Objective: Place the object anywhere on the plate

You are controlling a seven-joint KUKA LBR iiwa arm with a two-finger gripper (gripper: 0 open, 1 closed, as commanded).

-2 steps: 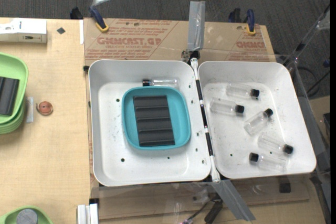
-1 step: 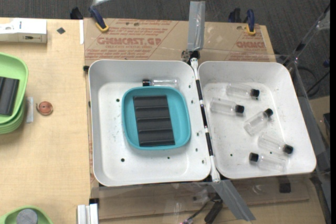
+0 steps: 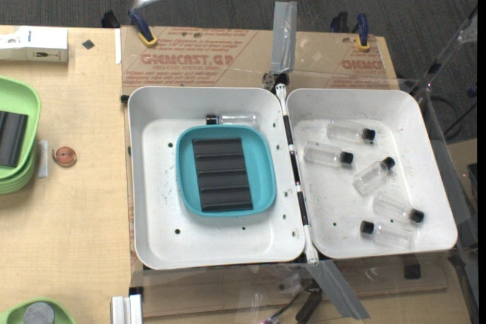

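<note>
At the far left of my view a green tray (image 3: pixel 17 134) sits on the wooden tabletop (image 3: pixel 83 239), with a small round brown disc (image 3: pixel 65 156) just beside it. Moving right, the left bin (image 3: pixel 152 239) holds a teal plate (image 3: pixel 225 169) carrying a dark ribbed insert (image 3: pixel 222 173). One clear vial (image 3: pixel 229 119) with a black cap lies on the bin floor just behind the plate, near its back rim and off the plate. The right bin (image 3: pixel 433 163) holds five more clear vials with black caps, scattered and apart from each other. I cannot tell the state of the hand from this view.
</note>
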